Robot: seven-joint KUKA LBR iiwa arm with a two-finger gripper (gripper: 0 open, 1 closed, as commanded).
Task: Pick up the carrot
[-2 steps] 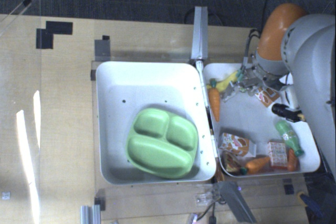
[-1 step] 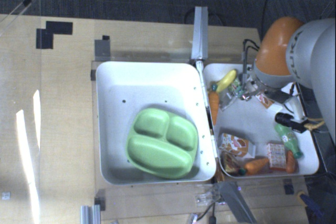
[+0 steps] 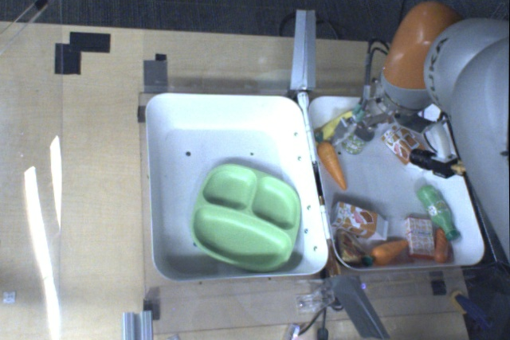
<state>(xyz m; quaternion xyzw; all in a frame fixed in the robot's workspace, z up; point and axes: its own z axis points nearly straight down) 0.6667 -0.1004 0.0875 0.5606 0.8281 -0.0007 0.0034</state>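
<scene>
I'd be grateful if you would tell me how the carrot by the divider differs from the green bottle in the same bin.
The carrot is orange and tapered; the green bottle is green with a rounded body. The carrot lies against the bin's left wall, the bottle near the right wall. Both lie flat, slanted the same way.

Carrot [image 3: 331, 164]: orange. Divided tray [image 3: 247, 216]: light green. Both bins [image 3: 171, 195]: white. Bottle [image 3: 438, 211]: green. Arm [image 3: 470, 84]: grey (orange band above wrist). Surface [image 3: 80, 195]: pale wood with black square markings.
</scene>
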